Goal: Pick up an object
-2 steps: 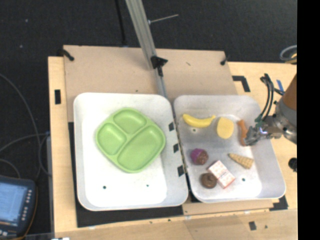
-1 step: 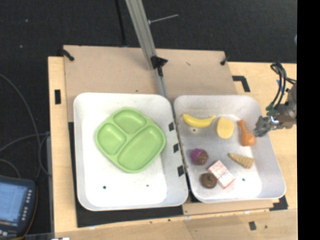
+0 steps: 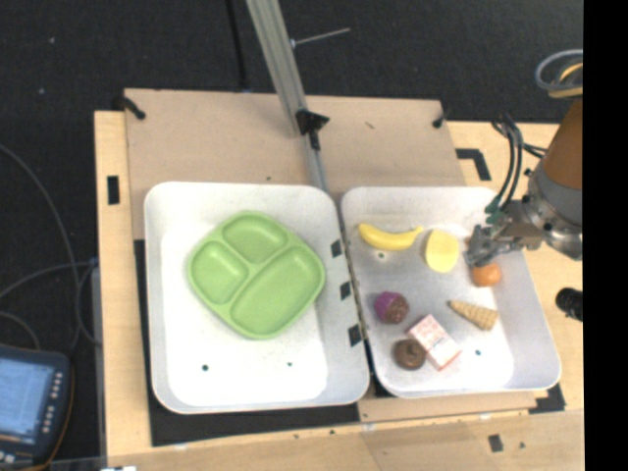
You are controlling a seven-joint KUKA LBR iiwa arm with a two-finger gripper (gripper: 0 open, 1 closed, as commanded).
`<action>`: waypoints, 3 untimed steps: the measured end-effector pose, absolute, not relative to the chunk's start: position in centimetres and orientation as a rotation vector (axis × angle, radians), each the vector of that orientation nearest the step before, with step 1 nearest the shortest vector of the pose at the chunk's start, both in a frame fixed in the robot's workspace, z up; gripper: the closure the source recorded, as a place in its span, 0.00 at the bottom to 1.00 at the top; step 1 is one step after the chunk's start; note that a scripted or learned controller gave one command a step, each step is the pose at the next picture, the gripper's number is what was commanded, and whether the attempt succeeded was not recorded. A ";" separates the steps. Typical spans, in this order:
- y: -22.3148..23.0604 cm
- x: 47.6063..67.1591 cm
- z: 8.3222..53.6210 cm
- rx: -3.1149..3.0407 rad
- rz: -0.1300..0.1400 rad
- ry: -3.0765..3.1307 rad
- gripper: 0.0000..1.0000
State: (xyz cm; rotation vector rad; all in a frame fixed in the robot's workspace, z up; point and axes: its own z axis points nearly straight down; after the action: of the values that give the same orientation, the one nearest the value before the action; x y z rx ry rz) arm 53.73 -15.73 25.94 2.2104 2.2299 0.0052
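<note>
Camera view: hand [image 3: 484, 250], grip unreadable, over right bin [image 3: 520, 361] holding seven items; one green plate [image 3: 257, 275].

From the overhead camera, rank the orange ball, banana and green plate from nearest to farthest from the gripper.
1. Orange ball, just below the gripper, right bin.
2. Banana, on that bin's left side.
3. Green plate, in the left bin.

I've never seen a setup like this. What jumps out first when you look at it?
The bright green divided plate lies alone in the left bin. The right bin holds a scatter of toy food: a banana, a yellow piece, a cone. At that bin's right edge, the arm's pincer hangs just above a small orange thing.
</note>
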 end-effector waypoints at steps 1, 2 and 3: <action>-10.2 54.0 24.7 2.213 0.002 2.229 1.00; -5.6 54.0 23.8 2.214 0.002 2.228 1.00; -0.5 53.8 22.9 2.214 0.002 2.230 1.00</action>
State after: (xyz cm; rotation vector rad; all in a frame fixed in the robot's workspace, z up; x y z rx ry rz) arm 53.81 -0.45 22.91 2.2138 2.2296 0.0022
